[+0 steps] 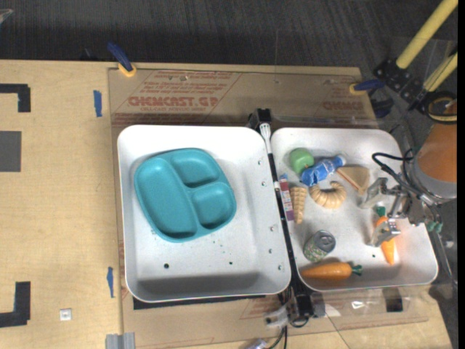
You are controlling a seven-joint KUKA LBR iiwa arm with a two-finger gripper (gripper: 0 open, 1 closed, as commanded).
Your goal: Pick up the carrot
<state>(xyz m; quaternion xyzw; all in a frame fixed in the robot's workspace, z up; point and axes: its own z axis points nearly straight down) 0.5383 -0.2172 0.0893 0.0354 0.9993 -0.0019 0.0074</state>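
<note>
The carrot (328, 270), orange with a green stem at its right end, lies flat along the front wall of the right bin (418, 267). My gripper (386, 227) hangs over the right side of that bin, up and to the right of the carrot and apart from it. A small orange piece (390, 251) shows right at the gripper's lower end; I cannot tell what it is or whether it is held. The arm's orange band (439, 158) is at the right edge.
The right bin also holds a green ball (300, 158), a blue wrapper (322, 170), a beige ridged roll (326, 195), a tan wedge (354, 176), a small can (318, 244) and a thin tube (285, 198). A teal divided plate (185, 193) lies in the left bin (218, 267).
</note>
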